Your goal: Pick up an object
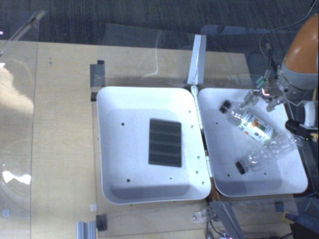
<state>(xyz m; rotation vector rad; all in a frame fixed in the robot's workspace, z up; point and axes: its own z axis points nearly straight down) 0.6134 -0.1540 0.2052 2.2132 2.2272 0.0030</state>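
Note:
My gripper [260,101] hangs over the back of the right bin [219,183], its two fingers spread open with nothing between them. Just in front of it lies a clear plastic bottle with a green and orange label [247,122], its black cap pointing to the back left. A second clear bottle [265,156] lies nearer the front right, with its black cap toward the bin's middle. In the left bin [114,183] a black ridged rectangular block [165,142] lies flat at the centre.
A metal divider post [197,59] rises between the bins at the back. The arm's orange band [303,46] and grey wrist stand over the right bin's far right corner. Cables run along the right edge.

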